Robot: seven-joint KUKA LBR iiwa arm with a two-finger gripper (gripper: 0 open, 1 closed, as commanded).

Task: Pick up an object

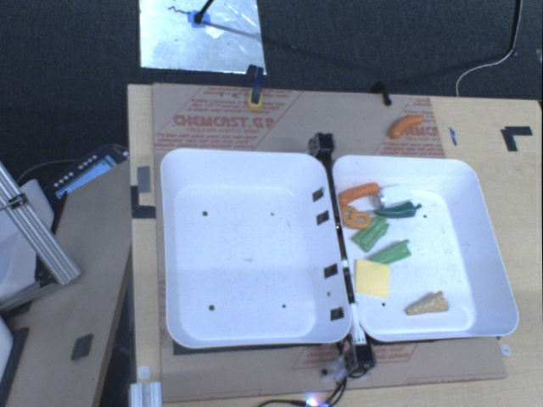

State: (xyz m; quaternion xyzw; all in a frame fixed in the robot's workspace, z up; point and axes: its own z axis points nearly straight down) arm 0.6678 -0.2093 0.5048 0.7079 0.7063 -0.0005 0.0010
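Objects for picking lie together in the white bin on the view's right, crowded toward its left wall. From my station I count them from the far end down. An orange carrot-shaped piece sits nearest the far left corner. Just below it is a smaller orange curled piece. A dark green pod lies to the right of the carrot, its left tip close to a small pale bit I cannot identify. Two lighter green pieces follow, one just beside the curled orange piece and the other a little nearer the camera. A flat yellow square rests just below them, close to the bin's left wall. A tan crumbly lump lies apart from the rest, toward the near wall.

The other white bin stands touching this one, with black clips along the seam between them. Both bins sit on a brown board. One more orange piece lies on that board beyond the far wall of the bin with the objects. A yellow clamp grips the board's far edge, and a shiny sheet lies on the dark floor behind it.

Whether the gripper is spread or pressed together I cannot tell.
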